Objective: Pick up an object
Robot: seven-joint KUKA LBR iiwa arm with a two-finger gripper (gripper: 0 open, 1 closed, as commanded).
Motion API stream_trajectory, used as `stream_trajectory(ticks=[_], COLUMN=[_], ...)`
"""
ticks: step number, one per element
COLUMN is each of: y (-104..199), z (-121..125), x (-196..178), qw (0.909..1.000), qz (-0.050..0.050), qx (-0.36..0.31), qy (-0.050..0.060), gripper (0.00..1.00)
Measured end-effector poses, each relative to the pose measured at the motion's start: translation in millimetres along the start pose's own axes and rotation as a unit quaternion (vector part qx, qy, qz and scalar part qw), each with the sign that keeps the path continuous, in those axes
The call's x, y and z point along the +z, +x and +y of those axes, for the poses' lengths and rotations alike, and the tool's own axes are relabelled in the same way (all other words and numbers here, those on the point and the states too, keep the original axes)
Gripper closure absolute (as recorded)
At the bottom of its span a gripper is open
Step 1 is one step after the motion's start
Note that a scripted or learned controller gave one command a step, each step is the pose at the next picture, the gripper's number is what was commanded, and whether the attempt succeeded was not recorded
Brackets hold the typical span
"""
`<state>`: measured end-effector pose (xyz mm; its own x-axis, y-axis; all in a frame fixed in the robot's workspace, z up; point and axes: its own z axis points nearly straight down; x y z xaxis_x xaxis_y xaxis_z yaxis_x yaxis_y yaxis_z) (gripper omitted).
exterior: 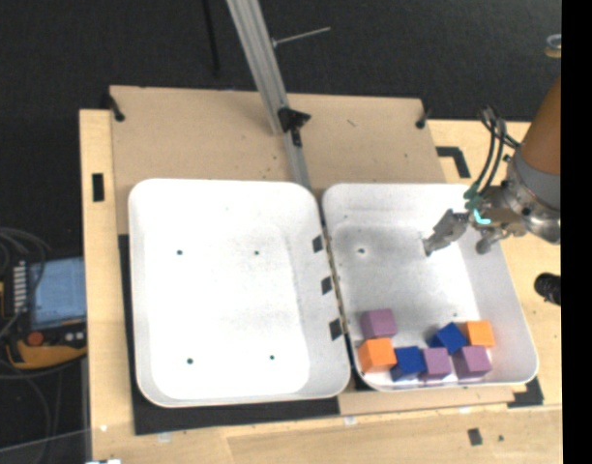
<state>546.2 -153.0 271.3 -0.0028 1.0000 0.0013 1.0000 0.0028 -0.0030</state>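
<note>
no legible txt or labels

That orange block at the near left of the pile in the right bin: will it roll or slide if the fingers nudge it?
The orange block looks flat-faced and cube-like, so it should slide or tip rather than roll. It sits against a purple block and a blue block, so a push would probably shift those too. It looks rigid.

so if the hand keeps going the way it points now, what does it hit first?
Probably the bare floor of the right bin. The hand points down-left, well clear of the blocks at the near end. Depth is unclear.
</note>
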Motion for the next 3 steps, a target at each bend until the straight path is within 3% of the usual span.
stream_trajectory(ticks=[1,3], y=[0.0,-8.7], z=[0.7,-2.9], x=[-1.9,110.7], qw=[1.0000,1.0000], qz=[0.000,-0.002], qx=[0.001,0.003], qy=[-0.002,0.001], gripper=[0.00,0.00])
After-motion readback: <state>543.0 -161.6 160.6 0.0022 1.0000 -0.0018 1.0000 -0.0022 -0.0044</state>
